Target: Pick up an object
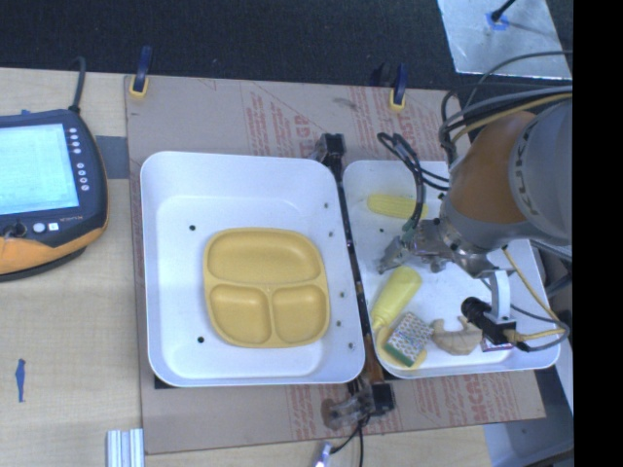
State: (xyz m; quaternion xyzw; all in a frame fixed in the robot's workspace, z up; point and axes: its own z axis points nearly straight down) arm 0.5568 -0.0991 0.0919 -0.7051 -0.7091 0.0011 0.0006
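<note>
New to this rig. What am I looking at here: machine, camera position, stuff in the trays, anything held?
One camera, fixed above the bench, looks down at a slant. The grey machine with the orange band is a robot arm reaching in from the picture's right; its gripper sits low over the right bin. Its job is to pick up an object, and nothing can be seen held.

The left bin holds a yellow divided plate. The right bin holds a corn cob, a yellow bottle-like item, a sponge-like block and a tan piece. At the far left of the bench lies the control pendant with a lit screen.
</note>
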